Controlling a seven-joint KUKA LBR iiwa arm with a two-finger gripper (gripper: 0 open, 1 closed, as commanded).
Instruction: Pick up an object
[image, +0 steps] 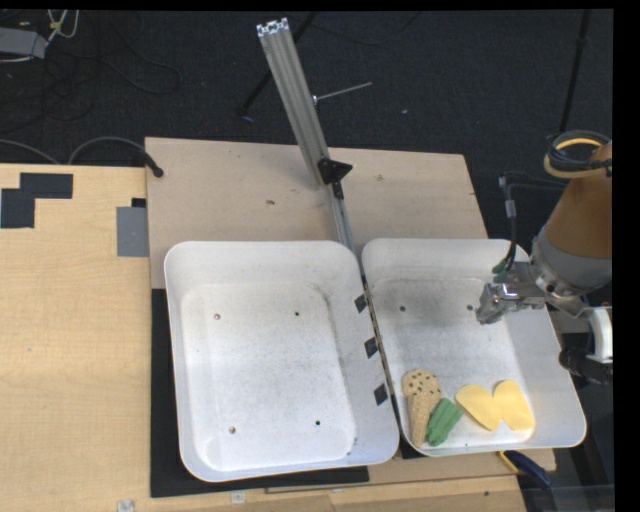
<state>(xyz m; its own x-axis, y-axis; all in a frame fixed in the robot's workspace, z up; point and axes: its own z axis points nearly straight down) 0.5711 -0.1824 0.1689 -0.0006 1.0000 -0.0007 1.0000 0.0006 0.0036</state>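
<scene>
Nearest the lens, along the front edge of my right bin (560, 400): one yellow piece (497, 405), lobed and flat; one green piece (442, 421) leaning against one tan speckled piece (420, 392), the two touching, the yellow just beside them. Left bin (200, 270): bare white floor with a few small dark dots. Between the bins, a row of black clips (371, 346) on the shared wall. My gripper (492, 305) sits over the upper right part of the right bin, well apart from all three pieces; how wide it stands I cannot tell, and nothing is seen in it. Step in hand, as I judge it: reach toward the front corner, choosing the yellow piece since it lies clear of its neighbours, and come down square so the bin wall does not foul me. Writing, brands, labels: none legible.
</scene>
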